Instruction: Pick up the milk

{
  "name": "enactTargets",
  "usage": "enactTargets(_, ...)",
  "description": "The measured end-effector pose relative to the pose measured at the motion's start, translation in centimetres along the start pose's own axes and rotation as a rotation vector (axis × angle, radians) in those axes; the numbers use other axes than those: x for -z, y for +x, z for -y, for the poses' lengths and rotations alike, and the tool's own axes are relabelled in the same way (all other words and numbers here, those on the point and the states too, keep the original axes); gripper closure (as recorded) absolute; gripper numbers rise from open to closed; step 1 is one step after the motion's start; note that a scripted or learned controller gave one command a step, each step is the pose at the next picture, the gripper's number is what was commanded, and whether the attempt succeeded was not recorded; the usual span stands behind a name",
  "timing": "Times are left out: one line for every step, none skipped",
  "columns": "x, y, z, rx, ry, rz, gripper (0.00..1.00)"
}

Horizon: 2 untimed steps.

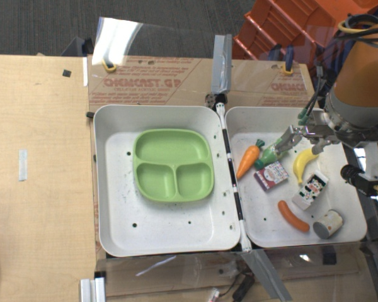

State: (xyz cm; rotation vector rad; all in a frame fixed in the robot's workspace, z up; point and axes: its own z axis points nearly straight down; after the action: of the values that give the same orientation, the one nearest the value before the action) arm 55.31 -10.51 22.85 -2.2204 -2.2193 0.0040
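Arm: the grey arm [359, 87] with the orange band comes in from the right and hangs over the right bin.
Gripper: the gripper [288, 141] sits over the back part of the right bin, above the green thing. I cannot tell if its fingers are apart or together.
Milk: the milk [310, 190] is a small white carton with black spots. It lies on its side in the right bin [359, 228], near the right wall. It is apart from the gripper and nothing holds it.
Banana: the yellow banana [304, 162] lies just behind the milk.
Carrot: the orange carrot [248, 158] lies near the left wall of the right bin.
Green thing: a small green thing [266, 158] lies beside the carrot, under the gripper.
Box: a little dark red box [271, 175] lies in the middle.
Sausage: a red sausage [293, 216] lies near the front.
Can: a grey can [328, 223] lies in the front corner.
Plate: a green plate [173, 164] with three parts sits in the left bin [113, 225].
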Motion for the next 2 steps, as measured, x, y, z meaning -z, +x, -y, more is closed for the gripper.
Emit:
enactTargets(-13.73, 0.83, -1.96, -0.077, -0.002, 0.000, 0.00)
enactTargets(-12.86, 0.66, -1.94, -0.082, -0.001, 0.000, 1.00)
